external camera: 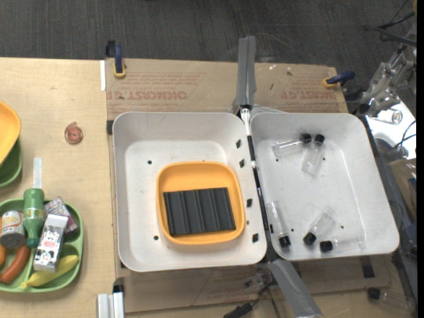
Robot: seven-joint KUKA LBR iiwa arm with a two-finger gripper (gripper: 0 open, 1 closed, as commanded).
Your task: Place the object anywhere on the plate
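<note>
A green tray (66, 270) at the left edge of the wooden bench (59, 98) holds toy food: a green bottle (32, 214), a small carton (48, 242), a can (11, 224) and a sausage (14, 265). A pink round piece (74, 133) lies apart on the bench

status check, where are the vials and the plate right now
Orange plate sits in left bin, dark ribbed block on it. Clear vials scattered in right bin, none on plate. Nothing blocking the plate rim.
</note>
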